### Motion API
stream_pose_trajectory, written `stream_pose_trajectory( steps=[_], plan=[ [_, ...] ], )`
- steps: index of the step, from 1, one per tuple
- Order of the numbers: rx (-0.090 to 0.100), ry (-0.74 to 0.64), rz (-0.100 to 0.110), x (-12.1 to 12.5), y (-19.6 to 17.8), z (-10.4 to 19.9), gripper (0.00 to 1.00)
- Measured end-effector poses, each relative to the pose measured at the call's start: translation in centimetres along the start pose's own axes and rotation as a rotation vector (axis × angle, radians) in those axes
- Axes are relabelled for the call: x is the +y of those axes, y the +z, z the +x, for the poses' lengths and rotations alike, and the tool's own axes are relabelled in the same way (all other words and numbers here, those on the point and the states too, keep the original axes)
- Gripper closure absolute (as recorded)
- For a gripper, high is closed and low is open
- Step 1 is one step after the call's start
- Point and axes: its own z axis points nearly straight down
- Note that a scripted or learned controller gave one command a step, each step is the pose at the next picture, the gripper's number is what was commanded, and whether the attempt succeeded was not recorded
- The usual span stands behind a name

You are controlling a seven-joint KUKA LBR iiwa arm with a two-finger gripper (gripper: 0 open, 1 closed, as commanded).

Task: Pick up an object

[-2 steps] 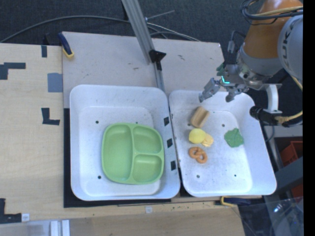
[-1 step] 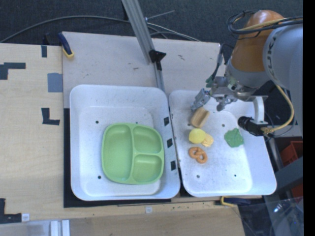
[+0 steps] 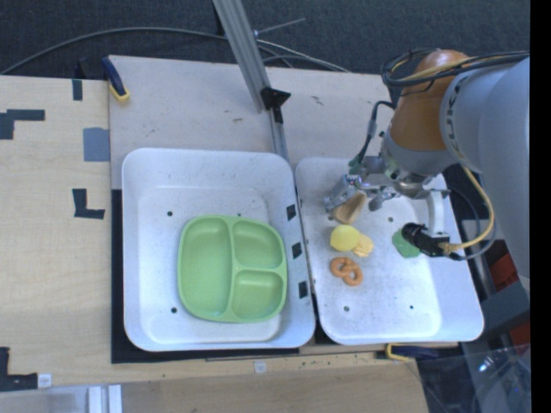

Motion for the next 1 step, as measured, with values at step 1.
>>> stream_pose_trajectory(
  steps=[1],
  plan=[
    [0.000, -0.001, 0.000, -0.16, 5.47, 0.09, 0.00]
  ],
)
